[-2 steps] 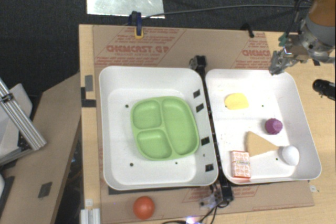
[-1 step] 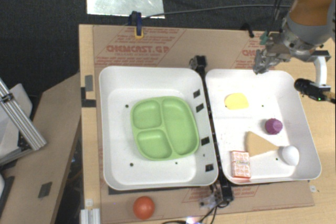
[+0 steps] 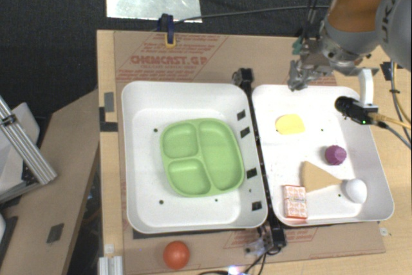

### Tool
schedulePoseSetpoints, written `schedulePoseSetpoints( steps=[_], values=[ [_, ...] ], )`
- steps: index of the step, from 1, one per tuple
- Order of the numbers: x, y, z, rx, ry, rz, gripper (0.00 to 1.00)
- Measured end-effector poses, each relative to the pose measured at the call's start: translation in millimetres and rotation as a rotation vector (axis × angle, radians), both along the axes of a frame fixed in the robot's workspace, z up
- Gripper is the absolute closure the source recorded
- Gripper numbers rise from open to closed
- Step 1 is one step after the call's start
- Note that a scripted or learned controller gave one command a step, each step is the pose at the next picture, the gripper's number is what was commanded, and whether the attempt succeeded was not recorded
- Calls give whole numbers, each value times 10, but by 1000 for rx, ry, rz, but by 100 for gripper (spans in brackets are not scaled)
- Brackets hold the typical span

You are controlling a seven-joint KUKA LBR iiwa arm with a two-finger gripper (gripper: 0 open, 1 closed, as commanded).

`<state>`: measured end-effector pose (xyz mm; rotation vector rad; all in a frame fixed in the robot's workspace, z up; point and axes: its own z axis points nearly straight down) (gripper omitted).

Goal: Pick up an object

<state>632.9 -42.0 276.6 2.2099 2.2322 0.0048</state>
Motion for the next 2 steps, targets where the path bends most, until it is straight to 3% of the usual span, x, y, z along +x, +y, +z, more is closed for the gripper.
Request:
schedulePoseSetpoints(
  steps=[2],
  values=[
    [159, 1067, -371, 0, 2, -1, 100]
  ],
)
